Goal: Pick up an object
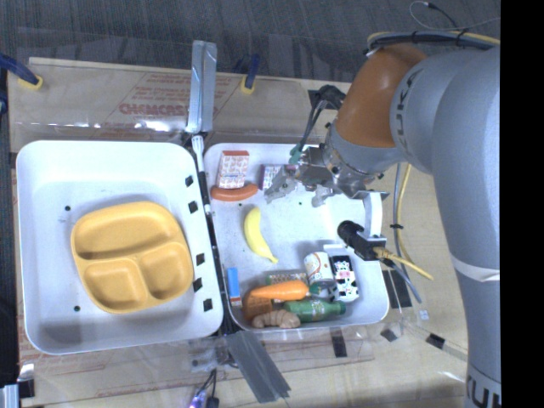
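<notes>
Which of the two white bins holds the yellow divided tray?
The left bin. The yellow divided tray lies alone in it, while the right bin is crowded with small items such as a banana and a carrot.

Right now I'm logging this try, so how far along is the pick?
Done: the arm has reached over the right bin, with the end effector above its far end, near the small packet.
In hand: nothing shows between its fingers.
Left: the whole pick. The banana, carrot and green bottle lie in the bin.
</notes>
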